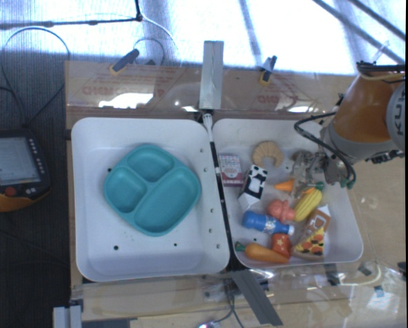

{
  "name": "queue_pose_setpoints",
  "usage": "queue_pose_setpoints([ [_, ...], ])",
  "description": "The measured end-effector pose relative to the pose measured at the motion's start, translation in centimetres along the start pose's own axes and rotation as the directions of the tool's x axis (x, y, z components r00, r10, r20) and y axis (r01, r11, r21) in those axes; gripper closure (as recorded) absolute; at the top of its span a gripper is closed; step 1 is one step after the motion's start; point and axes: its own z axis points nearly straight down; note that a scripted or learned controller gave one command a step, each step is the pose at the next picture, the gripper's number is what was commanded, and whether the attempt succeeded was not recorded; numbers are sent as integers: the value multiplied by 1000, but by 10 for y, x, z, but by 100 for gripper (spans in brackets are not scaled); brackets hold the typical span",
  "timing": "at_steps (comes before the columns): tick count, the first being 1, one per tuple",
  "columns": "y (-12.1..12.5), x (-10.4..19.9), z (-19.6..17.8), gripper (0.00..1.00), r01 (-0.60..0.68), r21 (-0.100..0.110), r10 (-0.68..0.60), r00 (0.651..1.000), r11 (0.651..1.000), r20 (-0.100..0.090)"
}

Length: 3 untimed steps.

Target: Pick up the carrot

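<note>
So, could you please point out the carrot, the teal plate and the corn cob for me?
Long orange carrot (266,253): camera view, mid-body.
Teal three-compartment plastic plate (154,188): camera view, central divider ridge.
Yellow corn cob (308,203): camera view, middle of kernels.

We see a teal plate (153,189) in the left bin (87,251), and corn (307,203) beside a bagel (266,153) in the right bin (350,241).
</note>
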Motion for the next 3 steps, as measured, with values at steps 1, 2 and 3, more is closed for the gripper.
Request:
queue_pose_setpoints([
  [1, 43, 68, 9, 100, 75, -1, -75, 997, 997, -5],
  [2, 42, 68, 10, 0, 75, 1, -75, 997, 997, -1],
  [3, 42, 66, -2, 100, 75, 3, -75, 997, 997, 3],
])
